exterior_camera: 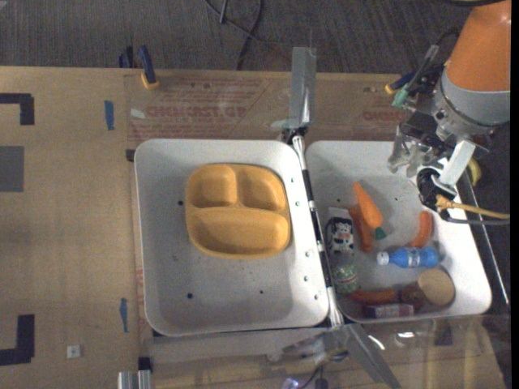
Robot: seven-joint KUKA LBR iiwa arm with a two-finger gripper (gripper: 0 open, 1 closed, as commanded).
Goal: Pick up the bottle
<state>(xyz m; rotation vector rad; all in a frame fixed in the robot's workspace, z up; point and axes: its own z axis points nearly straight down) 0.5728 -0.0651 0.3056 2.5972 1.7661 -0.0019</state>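
Observation:
The bottle [409, 258] is small and clear, with a blue label and a blue cap. It lies on its side in the right bin [324, 164], towards the near right. My gripper [409, 159] hangs over the far right part of that bin, well behind the bottle and apart from it. Nothing shows in its grasp. The arm's orange band sits above it at the view's right edge.
Around the bottle lie two orange carrots [367, 205], an orange piece [422, 228], a cow-print carton [341, 236], a green can [346, 278], a tan round lid [436, 287] and a red item [375, 296]. The left bin [158, 217] holds an orange divided plate [238, 210].

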